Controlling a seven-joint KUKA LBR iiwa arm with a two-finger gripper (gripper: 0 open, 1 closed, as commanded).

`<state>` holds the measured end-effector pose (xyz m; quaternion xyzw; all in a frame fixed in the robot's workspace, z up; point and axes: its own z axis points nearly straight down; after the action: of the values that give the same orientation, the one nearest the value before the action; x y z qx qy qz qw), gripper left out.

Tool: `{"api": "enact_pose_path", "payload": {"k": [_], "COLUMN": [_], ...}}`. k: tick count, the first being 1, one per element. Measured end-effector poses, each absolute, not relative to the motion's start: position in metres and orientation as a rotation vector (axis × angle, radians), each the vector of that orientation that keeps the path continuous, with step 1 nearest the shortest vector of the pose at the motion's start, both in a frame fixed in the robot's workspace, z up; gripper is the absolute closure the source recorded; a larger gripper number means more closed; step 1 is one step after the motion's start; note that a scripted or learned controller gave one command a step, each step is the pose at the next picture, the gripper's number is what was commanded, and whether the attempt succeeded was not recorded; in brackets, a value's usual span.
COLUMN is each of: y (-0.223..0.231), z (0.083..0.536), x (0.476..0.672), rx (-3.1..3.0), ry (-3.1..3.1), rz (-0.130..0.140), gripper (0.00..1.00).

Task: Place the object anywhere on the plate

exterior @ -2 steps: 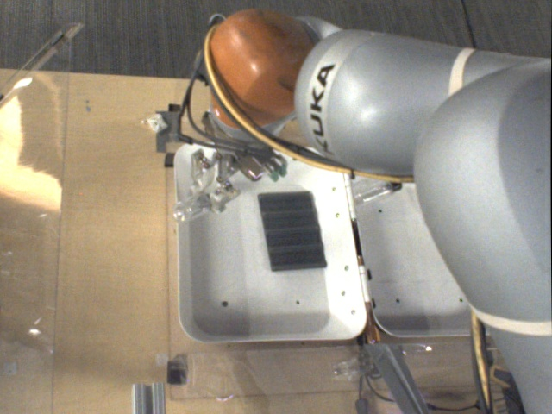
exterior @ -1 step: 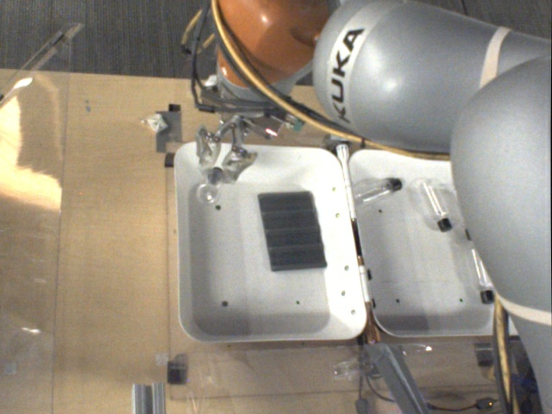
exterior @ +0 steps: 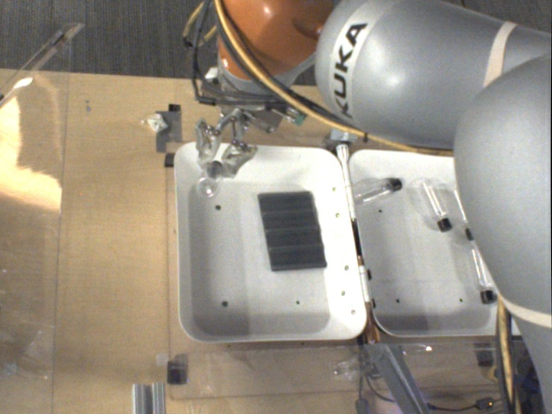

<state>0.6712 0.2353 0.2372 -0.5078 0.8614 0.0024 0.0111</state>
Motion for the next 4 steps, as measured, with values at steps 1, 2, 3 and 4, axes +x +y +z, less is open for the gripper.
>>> {"api": "enact_pose_path", "payload": {"k": [1, 2, 3, 4], "y": [0.237, 0.226, 0.233, 0.237], "z": [0.250, 0.204, 0.173, 0.096], "x": [0.672, 0.669, 0.654, 0.644], "rx": [-1.575, -2.141, -2.409, -2.246], "ry": [2.680, 2.286, 2.001, 2.184], "rz": [0.011, 0.002, 0.000, 0.001], "gripper": [1.00, 1.00, 1.00, 1.00]}}
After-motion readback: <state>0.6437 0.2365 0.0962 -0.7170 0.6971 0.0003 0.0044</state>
